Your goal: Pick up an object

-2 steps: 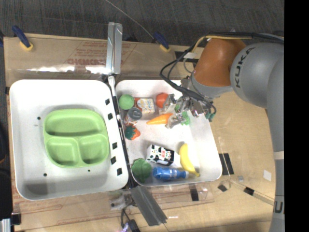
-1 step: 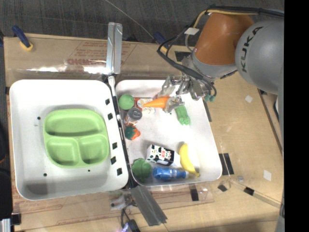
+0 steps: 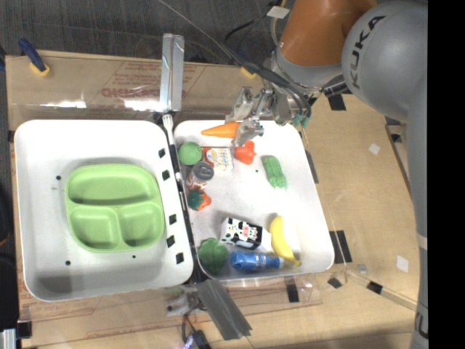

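We see the tool (image 3: 251, 126) just right of the orange plastic carrot (image 3: 221, 130), lying crosswise; its spread we cannot tell.

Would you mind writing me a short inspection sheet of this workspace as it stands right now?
Surface: cardboard-covered bench bearing two white bins, left bin and right bin.
Job's things: in the right bin, carrot, red toy, green ball, green ridged vegetable, banana, blue bottle, black-and-white box, dark green lump, small packet.
Clutter: green divided tray in the left bin.
Grippers: gripper at the right bin's far edge, by the carrot; nothing seen held.
Cables: black cables behind the wrist.
Surroundings: dark floor; blue clamp at the bench's far left corner.
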Motion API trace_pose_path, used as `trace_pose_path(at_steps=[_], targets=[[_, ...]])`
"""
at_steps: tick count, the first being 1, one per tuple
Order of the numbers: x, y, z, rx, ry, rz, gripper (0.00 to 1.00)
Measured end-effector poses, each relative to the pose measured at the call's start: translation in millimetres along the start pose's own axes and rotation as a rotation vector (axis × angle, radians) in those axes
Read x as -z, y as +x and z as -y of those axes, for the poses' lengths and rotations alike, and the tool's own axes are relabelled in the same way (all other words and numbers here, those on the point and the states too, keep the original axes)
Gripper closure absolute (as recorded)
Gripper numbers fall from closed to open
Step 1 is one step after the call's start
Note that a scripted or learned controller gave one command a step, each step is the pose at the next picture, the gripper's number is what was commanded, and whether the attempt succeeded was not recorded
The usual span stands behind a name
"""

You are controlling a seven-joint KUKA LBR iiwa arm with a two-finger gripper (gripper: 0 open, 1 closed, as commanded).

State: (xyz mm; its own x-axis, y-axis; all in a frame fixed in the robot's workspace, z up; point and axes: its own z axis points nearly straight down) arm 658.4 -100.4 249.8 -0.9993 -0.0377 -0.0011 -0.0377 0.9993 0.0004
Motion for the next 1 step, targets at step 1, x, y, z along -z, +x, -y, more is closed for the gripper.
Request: trace_pose_path(at_steps=[1], targets=[[10.5,-1.7,-61.9,-0.015,0.000,-0.002,1.00]])
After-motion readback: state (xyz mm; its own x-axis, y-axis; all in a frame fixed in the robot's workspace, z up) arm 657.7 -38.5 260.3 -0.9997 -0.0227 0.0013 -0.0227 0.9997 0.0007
